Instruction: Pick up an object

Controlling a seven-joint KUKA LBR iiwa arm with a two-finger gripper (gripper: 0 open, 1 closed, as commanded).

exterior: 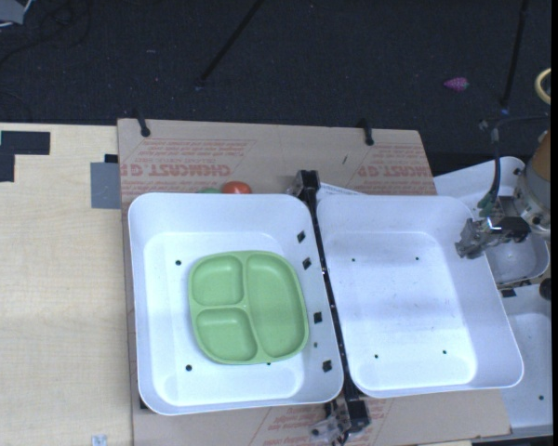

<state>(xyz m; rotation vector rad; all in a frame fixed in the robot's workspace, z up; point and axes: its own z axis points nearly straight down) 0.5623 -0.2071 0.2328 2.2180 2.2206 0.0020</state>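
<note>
Green divided plate [248, 307] sits flat in left bin [158, 221], roughly centered, long axis running toward the camera-near edge w/ slight tilt. Gripper [484, 233] hangs at the right bin's [418, 379] far-right rim, nothing held afaict; finger opening: can't tell. Target lies well apart to image-left, across the divider. Needs a full cross-bin traverse, imo.

A single fixed camera looks down at a slant from above the counter [46, 277]. Both white bins, the left bin [158, 221] and right bin [484, 342], sit mid-frame at moderate distance, dark floor beyond.
</note>
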